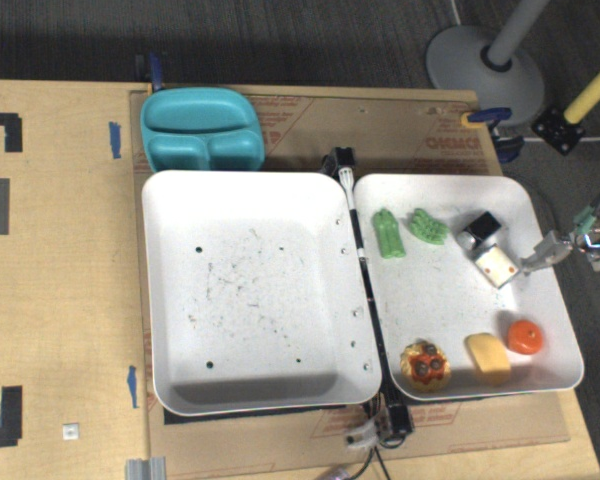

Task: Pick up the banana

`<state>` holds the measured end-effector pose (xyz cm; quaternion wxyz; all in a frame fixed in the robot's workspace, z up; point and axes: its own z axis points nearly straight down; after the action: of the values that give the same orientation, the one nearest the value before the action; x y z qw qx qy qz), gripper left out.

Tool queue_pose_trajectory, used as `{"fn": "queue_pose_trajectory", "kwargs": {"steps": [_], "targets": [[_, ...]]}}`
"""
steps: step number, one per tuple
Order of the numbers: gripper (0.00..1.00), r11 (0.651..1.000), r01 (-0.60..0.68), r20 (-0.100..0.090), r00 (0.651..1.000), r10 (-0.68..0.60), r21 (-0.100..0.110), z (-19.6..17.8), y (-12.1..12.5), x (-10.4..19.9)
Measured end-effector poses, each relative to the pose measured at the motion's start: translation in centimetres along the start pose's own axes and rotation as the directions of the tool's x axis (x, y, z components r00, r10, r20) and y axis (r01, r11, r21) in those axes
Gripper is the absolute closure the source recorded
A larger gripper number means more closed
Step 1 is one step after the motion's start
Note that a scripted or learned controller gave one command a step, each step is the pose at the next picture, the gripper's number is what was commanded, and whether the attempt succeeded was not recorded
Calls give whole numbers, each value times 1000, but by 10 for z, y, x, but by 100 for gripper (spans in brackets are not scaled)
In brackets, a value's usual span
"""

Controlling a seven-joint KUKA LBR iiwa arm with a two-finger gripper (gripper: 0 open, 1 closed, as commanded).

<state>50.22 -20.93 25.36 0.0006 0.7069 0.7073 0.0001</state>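
Note:
The right white bin (550, 298) holds several small things. Near its front edge lies a stubby yellow piece (488, 355), the only banana-coloured thing here; its shape is too small to make out for certain. It rests flat on the bin floor between a brown, speckled muffin-like toy (426, 364) on its left and an orange-red round toy (524, 337) at its upper right. Nothing touches or covers the yellow piece.
Two green toys (388, 234) (429, 227) lie at the back of the right bin, with a black-and-white object (480, 230) and a beige tile (495, 265) beside them. The left white bin (170, 268) adjoins it. A teal tray (201, 128) stands behind. A metal clamp (550, 252) grips the right rim.

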Motion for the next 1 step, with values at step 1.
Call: {"fn": "queue_pose_trajectory", "kwargs": {"steps": [1], "targets": [[0, 974, -224, -1, 974, 224, 0, 140, -23, 69]]}}
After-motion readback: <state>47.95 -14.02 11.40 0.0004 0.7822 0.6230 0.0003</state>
